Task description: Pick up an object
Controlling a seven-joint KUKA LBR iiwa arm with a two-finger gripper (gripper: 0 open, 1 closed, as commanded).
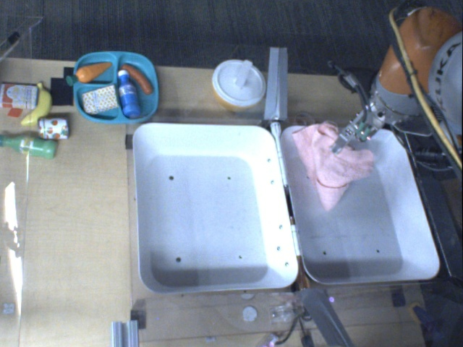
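Right bin [405,259], by the tabletop's near edge, is carrying a pink cloth [334,165] at its far side: soft, light, best pinched at a fold. Claw [352,136] is being pressed onto it; grip cannot be told.

Reaches in from the right, orange band [409,45] high at the upper right edge, wrist angled down and leftward. Gripper [346,142] low, tip pointing lower left; too small to read further.
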